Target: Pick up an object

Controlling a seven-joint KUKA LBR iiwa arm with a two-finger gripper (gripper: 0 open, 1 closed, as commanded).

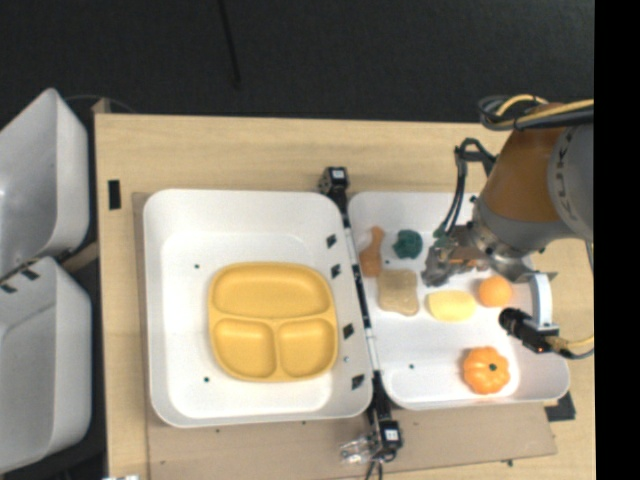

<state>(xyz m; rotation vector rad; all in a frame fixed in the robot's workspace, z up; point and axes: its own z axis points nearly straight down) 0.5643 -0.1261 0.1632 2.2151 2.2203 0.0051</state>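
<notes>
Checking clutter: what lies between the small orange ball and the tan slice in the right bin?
In the camera view, a pale yellow lemon-like piece lies between the orange ball and tan slice.

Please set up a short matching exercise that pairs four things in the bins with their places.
Things:
1. yellow divided tray
2. pumpkin
3. green piece
4. gripper

Places:
A. right bin's near corner
B. just above the pale yellow piece
C. far part of the right bin, beside the brown piece
D. middle of the left bin

Pairs: 1-D, 2-A, 3-C, 4-B
</notes>
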